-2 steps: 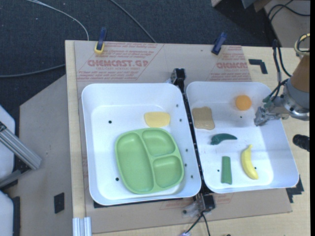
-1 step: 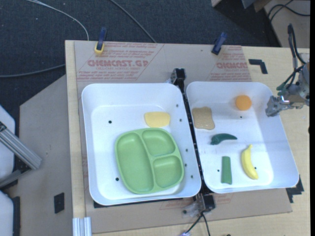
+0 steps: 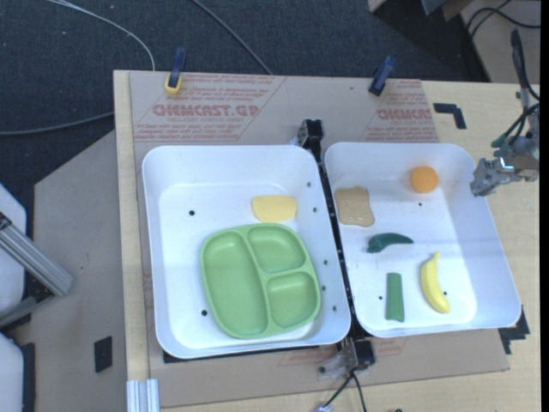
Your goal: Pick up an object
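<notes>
The right bin holds an orange ball at the back, a tan bread slice by its left wall, a dark green curved pepper in the middle, a green stick-shaped piece at the front, and a yellow banana beside it. My gripper hangs at the right bin's back right rim, to the right of the orange ball, with nothing visible between its fingers.
The left bin holds a green divided plate and a pale yellow piece behind it. Clamps sit on the board's far edge. Black brackets join the bins at back and front.
</notes>
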